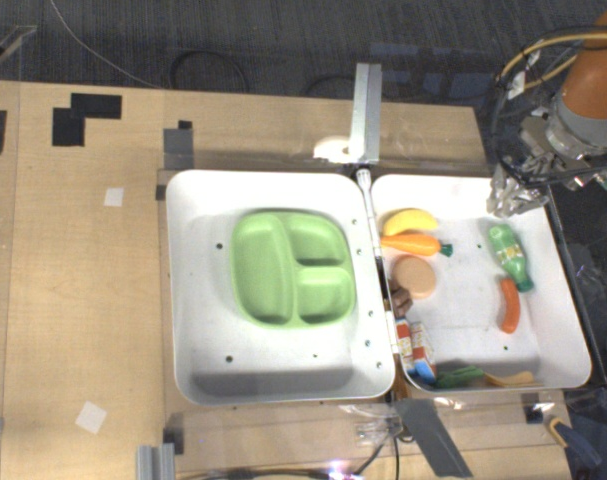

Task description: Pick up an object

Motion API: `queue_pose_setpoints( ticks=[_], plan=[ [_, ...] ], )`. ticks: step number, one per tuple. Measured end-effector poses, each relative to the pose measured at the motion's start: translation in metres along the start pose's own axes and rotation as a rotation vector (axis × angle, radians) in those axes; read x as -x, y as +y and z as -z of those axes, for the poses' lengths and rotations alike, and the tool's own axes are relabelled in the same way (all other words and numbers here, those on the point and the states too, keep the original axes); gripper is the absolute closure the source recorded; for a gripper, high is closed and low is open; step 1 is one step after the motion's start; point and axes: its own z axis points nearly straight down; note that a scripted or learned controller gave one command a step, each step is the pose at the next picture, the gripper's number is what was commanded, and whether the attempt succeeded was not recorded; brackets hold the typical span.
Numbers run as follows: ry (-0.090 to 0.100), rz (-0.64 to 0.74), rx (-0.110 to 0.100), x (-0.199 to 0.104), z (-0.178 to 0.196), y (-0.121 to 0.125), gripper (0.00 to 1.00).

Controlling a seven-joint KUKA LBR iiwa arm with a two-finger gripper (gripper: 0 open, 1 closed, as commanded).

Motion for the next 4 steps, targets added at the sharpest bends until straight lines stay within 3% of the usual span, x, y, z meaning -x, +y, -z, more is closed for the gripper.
queue_pose_setpoints(
  ticks=[1, 2, 3, 4],
  plan=[
    [-0.002, 0.367, -0.003, -0.005, 0.011, -0.008, 1.00],
    [0.000, 0.636, 0.001, -0.013, -0.026, -0.001, 1.00],
    [-0.007, 0.454, -0.008, 0.040, 0.088, 0.054, 1.00],
    [0.000, 0.675, 0.001, 0.006, 0.039, 0.009, 1.00]
  ],
)
